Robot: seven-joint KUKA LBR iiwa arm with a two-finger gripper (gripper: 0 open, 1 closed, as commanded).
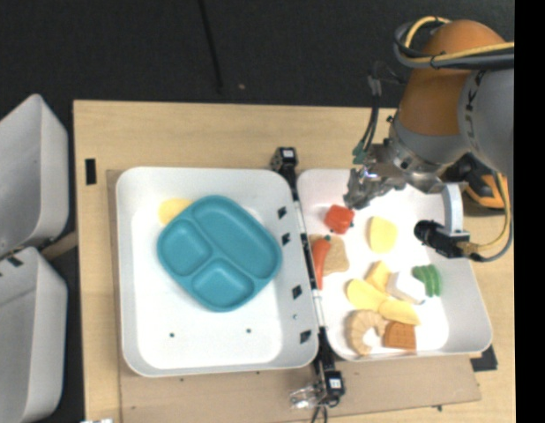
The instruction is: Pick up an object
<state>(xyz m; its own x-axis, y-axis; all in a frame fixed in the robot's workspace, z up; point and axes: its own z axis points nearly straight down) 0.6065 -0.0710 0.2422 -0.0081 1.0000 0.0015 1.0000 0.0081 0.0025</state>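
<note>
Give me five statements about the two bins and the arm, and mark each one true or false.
1. The blue divided tray lies in the left bin. True.
2. The red piece sits in the left bin. False: it is in the right bin, near its upper left corner, just below the gripper.
3. A yellow piece shows at the blue divided tray's upper left edge. True.
4. The green piece lies on the blue divided tray. False: it lies on the right bin's floor, toward its right side.
5. The gripper hangs over the left bin. False: it is over the right bin's upper left part.
</note>
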